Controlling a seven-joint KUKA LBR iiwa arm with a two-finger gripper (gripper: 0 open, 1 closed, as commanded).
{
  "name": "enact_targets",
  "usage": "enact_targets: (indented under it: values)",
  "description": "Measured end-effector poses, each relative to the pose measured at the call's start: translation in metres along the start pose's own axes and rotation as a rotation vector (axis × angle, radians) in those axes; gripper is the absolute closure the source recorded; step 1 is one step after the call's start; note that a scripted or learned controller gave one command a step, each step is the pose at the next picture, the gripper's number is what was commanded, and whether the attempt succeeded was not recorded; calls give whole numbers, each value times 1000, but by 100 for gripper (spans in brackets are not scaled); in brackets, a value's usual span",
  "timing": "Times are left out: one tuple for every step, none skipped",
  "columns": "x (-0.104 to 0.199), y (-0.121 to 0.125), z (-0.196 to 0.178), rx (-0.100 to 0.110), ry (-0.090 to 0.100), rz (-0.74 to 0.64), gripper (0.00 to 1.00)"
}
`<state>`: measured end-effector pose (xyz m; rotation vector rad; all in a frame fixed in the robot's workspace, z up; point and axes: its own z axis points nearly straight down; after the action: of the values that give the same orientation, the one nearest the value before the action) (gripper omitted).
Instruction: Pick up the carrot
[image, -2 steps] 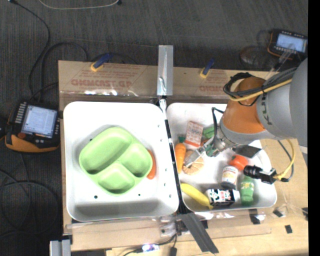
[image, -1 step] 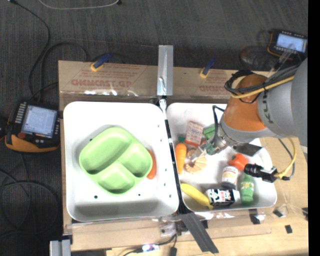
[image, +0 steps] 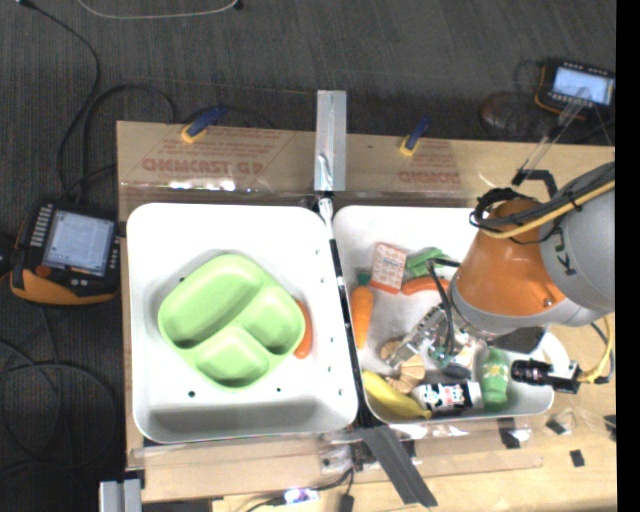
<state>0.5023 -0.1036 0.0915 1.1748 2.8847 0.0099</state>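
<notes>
The grey arm (image: 590, 235) reaches in from the right, its orange-banded wrist (image: 505, 270) angling the claw (image: 432, 335) downward.

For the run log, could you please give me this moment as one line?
task: pick carrot | carrot: right bin, left side | hand: beside carrot, apart | holding: nothing seen

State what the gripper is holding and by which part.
Cannot be told: the gripper is low among the clutter in the right bin, with nothing clearly between its fingers. The carrot lies apart.

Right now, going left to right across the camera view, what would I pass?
Handheld screen device → green divided tray → carrot → end effector → green bottle.
</notes>
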Motion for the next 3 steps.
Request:
enact_targets:
  values:
    - [8, 0, -1, -10, -11, -472, 100]
    - [42, 22, -128, 11, 26, -336, 100]
    - [73, 54, -145, 13, 25, -173, 100]
